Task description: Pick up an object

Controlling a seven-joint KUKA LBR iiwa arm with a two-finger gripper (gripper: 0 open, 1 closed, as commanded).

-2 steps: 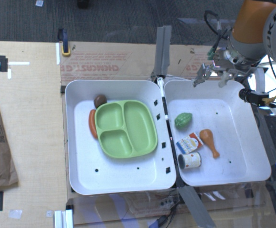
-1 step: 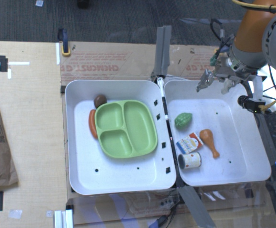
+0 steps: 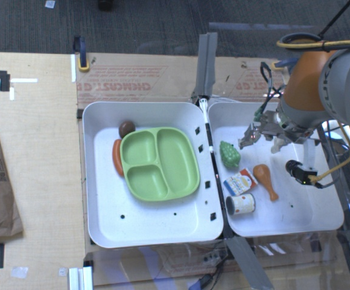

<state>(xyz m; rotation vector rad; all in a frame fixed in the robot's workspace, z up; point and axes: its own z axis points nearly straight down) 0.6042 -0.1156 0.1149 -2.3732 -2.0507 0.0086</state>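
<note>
In the right white bin (image 3: 320, 213), nearest the camera, a small white cylindrical cup with a dark rim (image 3: 241, 205) lies on its side; just behind it sit a red-and-white carton (image 3: 239, 182) and a tan plastic drumstick (image 3: 265, 180), then a bumpy green plastic vegetable (image 3: 229, 154) near the divider. The claw (image 3: 263, 137) hangs over the bin's far half, its fingers spread with nothing between them, the vegetable just to its left and the drumstick just nearer. The left white bin (image 3: 102, 222) holds a green three-compartment plate (image 3: 160, 162), an orange-red sausage (image 3: 117, 156) touching its left edge, and a brown ball (image 3: 127, 128) behind.
</note>
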